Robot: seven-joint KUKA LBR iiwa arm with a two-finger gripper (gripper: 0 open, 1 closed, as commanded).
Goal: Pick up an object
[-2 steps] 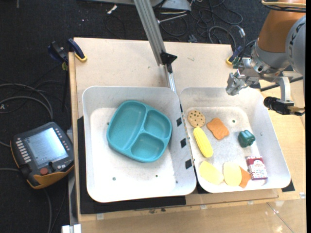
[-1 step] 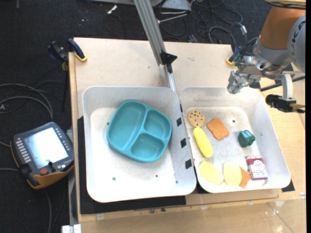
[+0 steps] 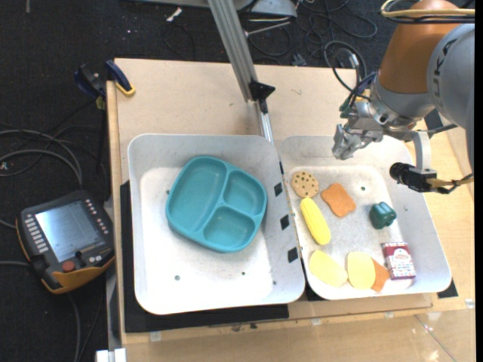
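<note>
My gripper [image 3: 343,148] hangs over the far edge of the right bin [image 3: 438,232], above bare floor and apart from every object. Below it lie a round cookie [image 3: 304,182], an orange slab [image 3: 338,200], a yellow corn cob [image 3: 315,220], a green pepper [image 3: 382,215], a red and white box [image 3: 398,262], a pale yellow piece [image 3: 327,268] and a yellow-orange piece [image 3: 364,271]. Nothing shows between the gripper's tips.
The left bin [image 3: 151,277] holds a teal divided plate [image 3: 217,202]. A slanted metal rail [image 3: 234,40] crosses the bench behind the bins. A pendant [image 3: 64,236] lies on the floor at the left.
</note>
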